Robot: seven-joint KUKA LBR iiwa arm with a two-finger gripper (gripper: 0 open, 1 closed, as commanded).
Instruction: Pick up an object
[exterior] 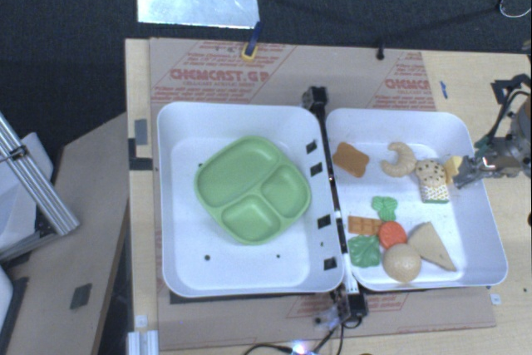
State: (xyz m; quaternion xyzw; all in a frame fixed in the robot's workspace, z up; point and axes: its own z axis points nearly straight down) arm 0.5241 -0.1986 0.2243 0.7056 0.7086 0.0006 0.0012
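Observation:
The right bin point(478, 241) holds several toy foods: a brown toast point(350, 160), a croissant point(401, 160), a speckled block point(431, 180) with a small yellow piece point(451, 169) beside it, a green sprig point(384, 207), an orange cracker point(364, 224), a red tomato point(391, 234), a green leaf point(363, 250), a beige round bun point(402, 262) and a tan wedge point(434, 245). My gripper point(477, 168) hangs at the right rim of this bin, just right of the yellow piece and the speckled block. It is small and partly cut off by the view's edge.
The left bin point(179, 262) carries a green divided plate point(252, 189). A black divider with clips point(326, 187) runs between the bins. Cardboard point(216, 75) lies under both. A metal frame point(33, 187) stands at the far left.

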